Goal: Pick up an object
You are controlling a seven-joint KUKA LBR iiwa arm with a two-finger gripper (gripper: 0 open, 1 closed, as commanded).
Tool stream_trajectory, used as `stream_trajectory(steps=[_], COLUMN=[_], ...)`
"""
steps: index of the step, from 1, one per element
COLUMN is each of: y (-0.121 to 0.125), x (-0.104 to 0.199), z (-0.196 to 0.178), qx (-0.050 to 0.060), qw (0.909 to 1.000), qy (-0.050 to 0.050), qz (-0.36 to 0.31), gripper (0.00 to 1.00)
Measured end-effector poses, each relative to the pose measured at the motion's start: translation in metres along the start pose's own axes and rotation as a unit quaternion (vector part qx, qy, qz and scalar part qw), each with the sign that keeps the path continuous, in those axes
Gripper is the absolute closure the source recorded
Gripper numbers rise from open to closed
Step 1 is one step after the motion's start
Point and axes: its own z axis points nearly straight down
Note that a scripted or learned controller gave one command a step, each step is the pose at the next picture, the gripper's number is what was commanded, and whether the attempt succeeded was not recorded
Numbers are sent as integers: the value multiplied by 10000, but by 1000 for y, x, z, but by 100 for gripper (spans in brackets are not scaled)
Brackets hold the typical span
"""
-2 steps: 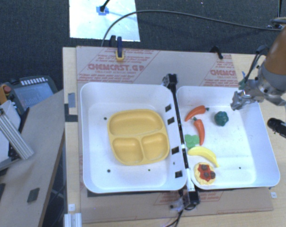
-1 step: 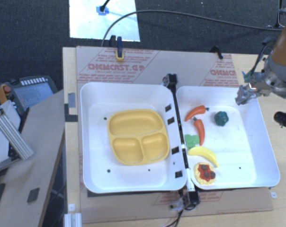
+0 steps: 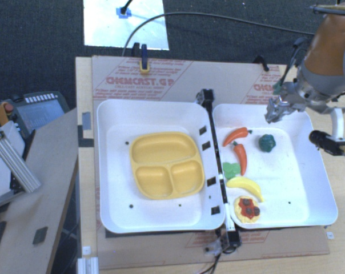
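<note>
The right bin [image 3: 309, 176] holds small toy foods. Two orange-red peppers [image 3: 236, 135] [image 3: 241, 157] lie near its left wall, with a green leafy piece [image 3: 232, 169] just below them. A yellow banana [image 3: 245, 186] and a small pizza round [image 3: 247, 208] lie toward the front left. A dark green lump [image 3: 267, 142] rests near the middle back. My gripper [image 3: 273, 115] hangs over the bin's back edge, up and right of the green lump, with nothing seen between its fingers.
The left bin [image 3: 112, 164] carries a yellow three-compartment tray [image 3: 164, 164]. A black divider [image 3: 213, 164] runs between the bins. A teach pendant [image 3: 38, 113] and a metal rail [image 3: 12, 158] sit on the side table to the left.
</note>
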Motion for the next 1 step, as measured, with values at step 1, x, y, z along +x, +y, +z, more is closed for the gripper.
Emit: stream_trajectory(steps=[1], y=[13], x=[59], z=[7], qx=[5], qw=[10000], qy=[2], qz=[-2], gripper=[100])
